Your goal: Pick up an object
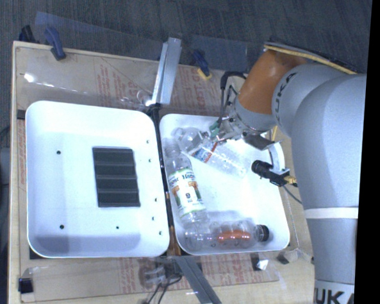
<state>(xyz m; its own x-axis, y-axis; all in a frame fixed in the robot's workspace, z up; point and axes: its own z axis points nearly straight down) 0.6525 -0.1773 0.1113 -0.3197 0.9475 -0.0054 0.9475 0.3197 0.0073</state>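
Note:
The right bin (277, 211) holds several clear plastic bottles. One with a green and white label (186, 193) lies along the bin's left wall. Another with a dark cap and reddish contents (231, 233) lies along the near wall. A clear bottle with a red band (220, 156) rests near the far side, and a crumpled clear one (185, 139) sits in the far left corner. My gripper (218, 132) is down at the bin's far edge, right above the red-banded bottle's upper end. The wrist hides whatever lies between its tips.
The left bin (47, 171) carries a black ribbed rectangular block (116, 177) near its middle. A metal bar (167, 69) stands behind the gap between the bins. The grey arm with its orange band (265, 72) covers the right bin's far right corner.

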